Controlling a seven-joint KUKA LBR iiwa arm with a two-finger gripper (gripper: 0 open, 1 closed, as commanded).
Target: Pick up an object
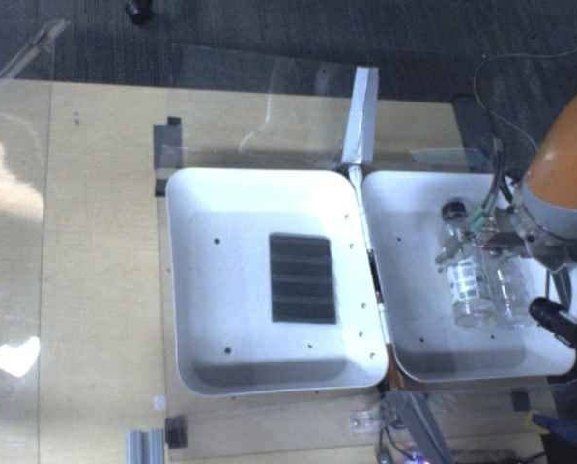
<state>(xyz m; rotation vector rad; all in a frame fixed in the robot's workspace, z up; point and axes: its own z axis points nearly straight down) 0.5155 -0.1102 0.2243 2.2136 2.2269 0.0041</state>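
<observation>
A black ribbed rectangular pad [302, 277] lies flat in the middle of the left bin [201, 259]. In the right bin [404, 259] a clear plastic bottle [467, 288] lies with its dark cap end [453, 209] toward the back. A second clear container [511, 296] rests just to its right. My gripper [483, 235] reaches in from the right and hovers low over the upper part of the clear bottle. Cables and the wrist blur its tips. The orange band [570, 153] of the arm sits above the bin's right side.
A metal divider strip [362, 114] rises behind the seam between the bins. A black part [556, 319] juts over the right bin's right rim. A clear plastic sheet [17, 211] covers the bench at the left. Brackets [167, 143] hold the left bin's corner.
</observation>
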